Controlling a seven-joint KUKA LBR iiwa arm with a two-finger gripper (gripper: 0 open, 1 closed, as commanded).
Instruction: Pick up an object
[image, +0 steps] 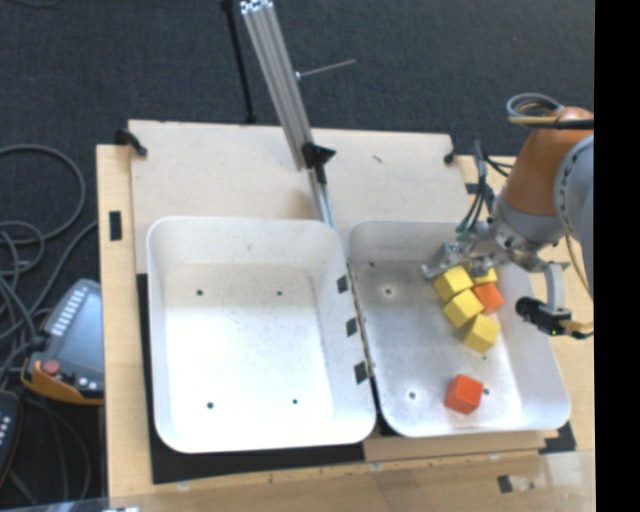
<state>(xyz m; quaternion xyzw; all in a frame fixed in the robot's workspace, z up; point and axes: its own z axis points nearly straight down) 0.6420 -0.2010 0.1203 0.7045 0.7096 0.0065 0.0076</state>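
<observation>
In the right bin (400, 250), yellow blocks (462, 296) lie under the tool (468, 258).

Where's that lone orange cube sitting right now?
The orange cube lies in the right bin, near its front edge, apart from the cluster of yellow blocks further back under the tool.

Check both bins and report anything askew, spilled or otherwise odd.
Nothing looks spilled or damaged. The blocks all lie in the right bin: a tilted cluster of yellow blocks with a small orange block against it under the gripper, and a lone orange cube apart near the front wall. The left bin sits level.
</observation>
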